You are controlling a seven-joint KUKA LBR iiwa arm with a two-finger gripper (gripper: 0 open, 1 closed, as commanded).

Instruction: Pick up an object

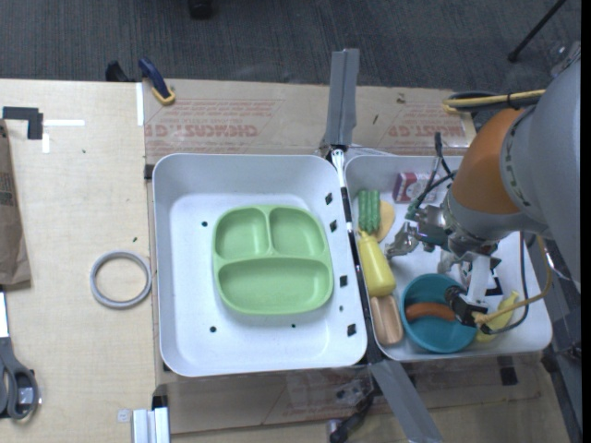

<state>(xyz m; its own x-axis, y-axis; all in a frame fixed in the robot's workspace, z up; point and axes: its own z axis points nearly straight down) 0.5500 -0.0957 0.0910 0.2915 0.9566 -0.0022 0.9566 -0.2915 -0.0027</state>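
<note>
The left bin (175,247) is holding a green divided plate (272,259); the right bin (526,340) is holding a yellow piece (376,264), a green ridged piece (368,211) and a teal bowl (438,317) with an orange item (429,311) lying in it; I am reaching in from the right, my fingers (416,238) hanging over the right bin's middle, near the yellow piece; open or closed, I cannot tell.

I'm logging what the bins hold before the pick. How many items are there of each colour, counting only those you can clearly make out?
Green: 2 (divided plate in the left bin; ribbed item in the right bin)
Yellow: 1 (long item)
Tan: 1 (stick)
Teal: 1 (bowl)
Orange: 1 (piece in the bowl)
Total: 6. Others beneath the arm are too hidden to count.
</note>
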